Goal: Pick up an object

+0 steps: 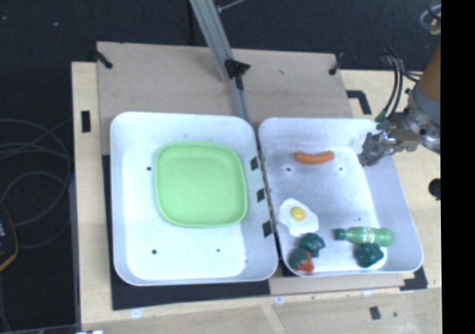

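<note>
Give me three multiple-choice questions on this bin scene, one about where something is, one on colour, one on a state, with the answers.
1. Where does the hot dog lie?
A. left bin
B. right bin, far end
C. on the plate

2. What colour is the plate?
A. green
B. red
C. blue

3. How does the bottle rest?
A. upright
B. lying on its side
C. held by the tool

Answers: 1 B, it lies in the right bin, far from the fried egg. 2 A, pale green, in the left bin. 3 B, it lies flat, apart from the tool.

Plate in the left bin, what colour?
Light green: the plate lies flat in the left bin. Shows best in the camera view.
</note>
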You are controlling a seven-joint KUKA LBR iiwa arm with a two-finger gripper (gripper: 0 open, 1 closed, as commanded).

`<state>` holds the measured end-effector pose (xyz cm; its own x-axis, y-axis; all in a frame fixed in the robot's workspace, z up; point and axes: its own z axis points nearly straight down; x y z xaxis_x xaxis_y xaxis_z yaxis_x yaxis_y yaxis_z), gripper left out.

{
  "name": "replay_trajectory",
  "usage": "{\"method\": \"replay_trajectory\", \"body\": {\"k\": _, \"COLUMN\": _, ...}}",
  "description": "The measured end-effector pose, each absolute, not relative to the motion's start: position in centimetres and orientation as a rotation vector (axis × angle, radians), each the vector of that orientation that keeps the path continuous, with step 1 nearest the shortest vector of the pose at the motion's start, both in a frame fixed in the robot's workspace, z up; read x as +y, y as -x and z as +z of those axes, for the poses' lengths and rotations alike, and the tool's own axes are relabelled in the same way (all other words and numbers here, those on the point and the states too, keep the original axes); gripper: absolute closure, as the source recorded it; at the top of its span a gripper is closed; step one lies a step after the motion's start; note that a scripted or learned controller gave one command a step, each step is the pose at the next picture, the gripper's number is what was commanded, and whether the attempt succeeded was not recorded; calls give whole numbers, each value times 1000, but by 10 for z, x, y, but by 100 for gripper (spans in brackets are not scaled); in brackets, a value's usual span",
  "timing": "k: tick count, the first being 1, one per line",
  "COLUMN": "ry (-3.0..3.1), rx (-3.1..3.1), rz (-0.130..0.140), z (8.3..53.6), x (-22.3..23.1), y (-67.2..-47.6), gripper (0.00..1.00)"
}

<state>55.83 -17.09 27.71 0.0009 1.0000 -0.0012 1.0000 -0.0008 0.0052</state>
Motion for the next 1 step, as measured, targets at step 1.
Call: {"method": "replay_trajectory", "body": {"k": 1, "ry": -2217, "rx": 2226, "rz": 1, "z": 267, "x": -119, "y": -575, "gripper": 100}}
